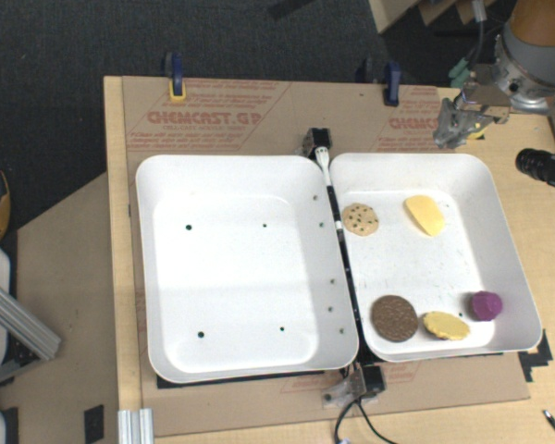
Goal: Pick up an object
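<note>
Brown board carries two white bins [157, 192]. Right bin [509, 239] holds five items: two cookies, two yellow pieces, one purple. My gripper [455, 129] hangs beyond it; its opening I cannot tell.

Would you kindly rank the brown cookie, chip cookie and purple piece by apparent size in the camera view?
1. Brown cookie, the largest.
2. Chip cookie, somewhat smaller, though it lies farther from the camera, so the gap is unsure.
3. Purple piece, the smallest.
</note>
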Robot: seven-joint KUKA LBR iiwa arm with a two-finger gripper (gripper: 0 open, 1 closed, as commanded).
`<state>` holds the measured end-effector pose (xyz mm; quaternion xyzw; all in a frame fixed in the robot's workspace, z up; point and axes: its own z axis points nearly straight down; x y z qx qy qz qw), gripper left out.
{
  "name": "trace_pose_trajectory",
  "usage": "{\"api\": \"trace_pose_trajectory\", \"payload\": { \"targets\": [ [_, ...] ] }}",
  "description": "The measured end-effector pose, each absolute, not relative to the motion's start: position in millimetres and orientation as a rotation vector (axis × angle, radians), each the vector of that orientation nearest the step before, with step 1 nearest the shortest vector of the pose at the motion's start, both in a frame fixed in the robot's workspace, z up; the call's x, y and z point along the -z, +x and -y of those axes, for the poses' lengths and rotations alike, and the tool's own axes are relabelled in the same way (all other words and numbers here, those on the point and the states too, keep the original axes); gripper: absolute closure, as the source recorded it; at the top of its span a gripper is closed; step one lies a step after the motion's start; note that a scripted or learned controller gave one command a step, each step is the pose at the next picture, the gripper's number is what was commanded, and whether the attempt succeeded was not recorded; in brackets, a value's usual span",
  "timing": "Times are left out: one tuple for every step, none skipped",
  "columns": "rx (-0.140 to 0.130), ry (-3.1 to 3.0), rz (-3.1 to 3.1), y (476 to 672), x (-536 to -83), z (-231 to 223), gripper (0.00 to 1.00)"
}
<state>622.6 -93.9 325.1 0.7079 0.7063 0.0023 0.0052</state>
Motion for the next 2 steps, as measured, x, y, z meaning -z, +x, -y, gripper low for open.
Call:
{"api": "trace_pose_trajectory", "payload": {
  "targets": [
    [0.003,2.219,-2.230,581.8,-307,25,1.00],
    [-0.026,2.203,-2.219,597.8,-488,-35,1.00]
  ]
}}
